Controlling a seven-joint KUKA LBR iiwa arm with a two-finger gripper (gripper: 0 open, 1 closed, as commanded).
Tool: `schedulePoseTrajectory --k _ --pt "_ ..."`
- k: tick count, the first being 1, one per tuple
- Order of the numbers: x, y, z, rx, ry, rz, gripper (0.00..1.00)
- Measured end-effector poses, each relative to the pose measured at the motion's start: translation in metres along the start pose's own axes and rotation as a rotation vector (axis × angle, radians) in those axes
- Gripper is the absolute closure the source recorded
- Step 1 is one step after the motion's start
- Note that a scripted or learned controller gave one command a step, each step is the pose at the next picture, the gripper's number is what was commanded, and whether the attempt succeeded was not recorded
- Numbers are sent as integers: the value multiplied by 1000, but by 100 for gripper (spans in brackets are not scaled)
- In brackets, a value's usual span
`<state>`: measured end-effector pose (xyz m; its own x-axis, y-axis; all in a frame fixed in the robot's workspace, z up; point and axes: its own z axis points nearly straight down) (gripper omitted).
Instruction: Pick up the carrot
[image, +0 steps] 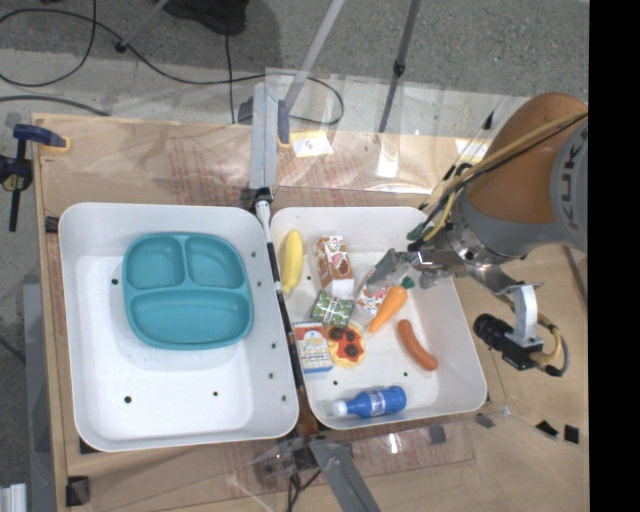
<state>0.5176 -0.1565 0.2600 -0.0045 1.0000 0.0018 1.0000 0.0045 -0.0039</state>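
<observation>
So the carrot is lying in the right bin, tilted, its top end just under the hand and a sausage close on its right. Looks like the approach step — the hand hangs over the carrot's top, nothing between its fingers that I can see, and honestly I can't tell if it's spread or clenched. Next move probably needs a straight drop onto the carrot's middle — the cartons crowd its left.

Left bin is holding my teal tray. Right bin is getting crowded: banana lying by the divider, sausage sitting near the right wall, bottle lying along the front, small cartons bunching up mid-bin.
</observation>
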Motion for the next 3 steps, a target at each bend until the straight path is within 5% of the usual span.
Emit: schedulePoseTrajectory --k 1,2,3 --pt "-55 17 61 0 -2 -16 0" --pt "-81 53 141 -26 -11 -73 0" --pt "-94 26 153 -44 -16 -230 0"
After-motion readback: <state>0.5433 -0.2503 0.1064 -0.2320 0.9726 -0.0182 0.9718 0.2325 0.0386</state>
